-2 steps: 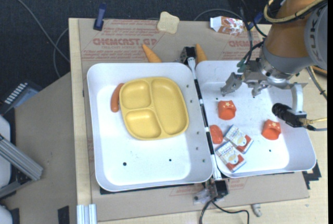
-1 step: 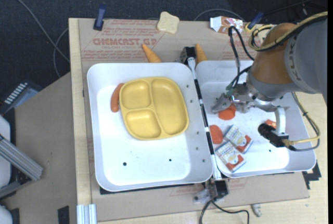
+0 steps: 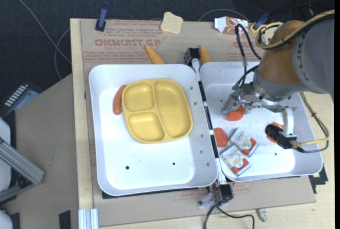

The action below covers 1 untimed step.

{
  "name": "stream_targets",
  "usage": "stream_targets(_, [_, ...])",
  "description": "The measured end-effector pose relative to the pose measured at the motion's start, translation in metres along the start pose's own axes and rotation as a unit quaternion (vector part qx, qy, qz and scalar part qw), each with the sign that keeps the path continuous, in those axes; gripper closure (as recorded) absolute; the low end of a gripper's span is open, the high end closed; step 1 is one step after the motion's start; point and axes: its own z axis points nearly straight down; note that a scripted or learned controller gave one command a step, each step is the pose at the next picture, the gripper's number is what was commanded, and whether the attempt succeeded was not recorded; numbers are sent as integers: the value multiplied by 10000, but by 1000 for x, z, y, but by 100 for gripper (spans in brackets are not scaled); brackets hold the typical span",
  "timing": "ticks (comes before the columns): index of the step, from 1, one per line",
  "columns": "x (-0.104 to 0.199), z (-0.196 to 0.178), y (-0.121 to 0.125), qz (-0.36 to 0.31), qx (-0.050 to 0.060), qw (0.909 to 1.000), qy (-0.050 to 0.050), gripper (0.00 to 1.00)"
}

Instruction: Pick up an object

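The arm (image 3: 305,58) runs out of the picture at the right edge, so its upper length is cut off. Its wrist covers the pincer (image 3: 237,103) from above, and whether the fingers stand apart or together cannot be told. The orange object (image 3: 235,113) just below the pincer is partly under the metal; contact with it cannot be judged. The sausage (image 3: 117,100) in the left bin (image 3: 106,159) lies partly tucked beneath the yellow tray (image 3: 157,110). The printing on the small packets (image 3: 238,151) is too small to read.
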Motion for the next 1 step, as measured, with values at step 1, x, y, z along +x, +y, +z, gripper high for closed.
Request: stream_targets(1, [71,-91,-8,-17,-7,10000,6,100])
